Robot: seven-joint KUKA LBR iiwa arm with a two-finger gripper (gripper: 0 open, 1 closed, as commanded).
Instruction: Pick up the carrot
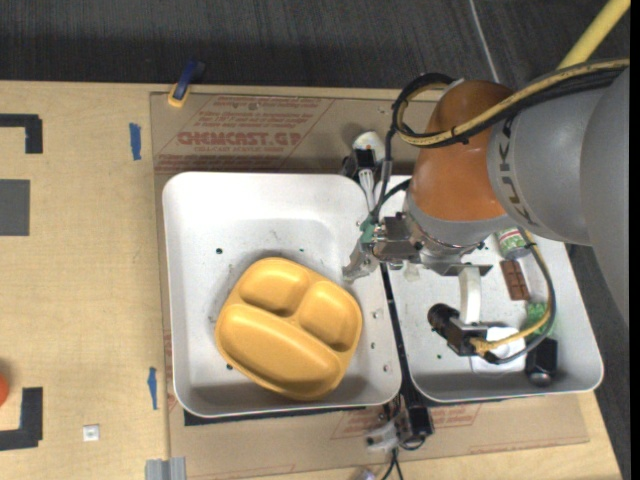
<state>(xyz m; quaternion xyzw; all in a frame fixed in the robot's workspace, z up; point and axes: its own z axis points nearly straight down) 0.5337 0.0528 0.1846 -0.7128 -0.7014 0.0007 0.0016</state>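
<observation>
Arm (560,168) comes in from the right and sits low across the right bin (578,340), its orange band (455,158) above that bin's back-left corner, so it covers most of that floor. Left bin (190,268) holds one big yellow lumpy thing (290,326), pepper-shaped, lying toward the front-right and taking up a good half of the floor, close to the shared wall. Gripper (358,263) is right at that shared wall, tilted down-left over the left bin's right edge, just beside the yellow lump but apart from it. Can't tell whether it's open or closed from this angle, and I see nothing held in it. Carrot: can't place it. My guess is it's in the right bin under the wrist. Small stuff in the right bin: a brown block (515,279) and a green-and-white piece (511,240) along the right side, and a dark knob (540,374) at the front-right corner; none reads as a carrot. There's an orange-red spot (3,389) on the bench at the far left edge, cut by the frame and outside both bins, too little of it to call. Judgement: no pick yet, and the pose looks off-target if it's aimed at the wall. Risk is clipping the wall or nudging the yellow lump on descent.
</observation>
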